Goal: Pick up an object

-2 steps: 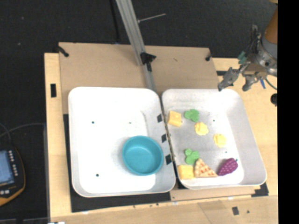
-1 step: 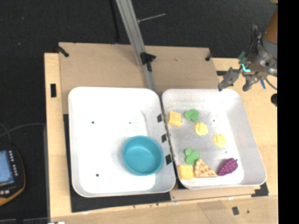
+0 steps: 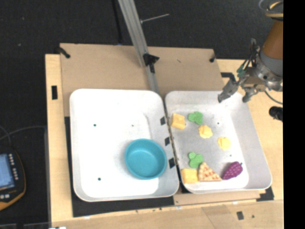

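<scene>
1. The jaws stand spread open with nothing between them, hanging over the far right corner of the right bin.
2. Every piece of toy food lies nearer the camera than the jaws and apart from them.
3. Closest to the jaws are a green broccoli piece and a yellow cheese wedge, with two small yellow pieces beside them.
4. Along the near edge sit a second green piece, a yellow block, a pizza slice and purple grapes.
5. The left bin on the worktop holds a blue bowl, well apart from the jaws.
</scene>
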### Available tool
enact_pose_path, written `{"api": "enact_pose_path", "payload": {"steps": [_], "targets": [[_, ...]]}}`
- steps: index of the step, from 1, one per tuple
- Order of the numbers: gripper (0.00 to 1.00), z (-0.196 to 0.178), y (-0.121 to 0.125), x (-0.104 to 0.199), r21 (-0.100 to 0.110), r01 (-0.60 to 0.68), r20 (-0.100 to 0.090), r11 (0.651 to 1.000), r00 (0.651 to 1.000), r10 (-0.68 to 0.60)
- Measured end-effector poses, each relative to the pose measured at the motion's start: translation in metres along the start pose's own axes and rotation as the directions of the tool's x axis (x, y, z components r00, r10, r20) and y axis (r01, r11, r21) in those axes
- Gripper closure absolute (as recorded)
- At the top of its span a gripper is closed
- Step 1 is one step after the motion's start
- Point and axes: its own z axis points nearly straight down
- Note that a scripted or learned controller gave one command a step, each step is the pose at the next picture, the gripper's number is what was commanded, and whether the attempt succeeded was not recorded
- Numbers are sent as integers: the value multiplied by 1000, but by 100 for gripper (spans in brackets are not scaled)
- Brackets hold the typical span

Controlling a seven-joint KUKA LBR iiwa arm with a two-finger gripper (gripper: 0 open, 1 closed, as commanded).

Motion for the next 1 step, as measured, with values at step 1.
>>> {"api": "enact_pose_path", "payload": {"steps": [1], "targets": [[0,62,1,0,1,-1,-1,1000,1000,1]]}}
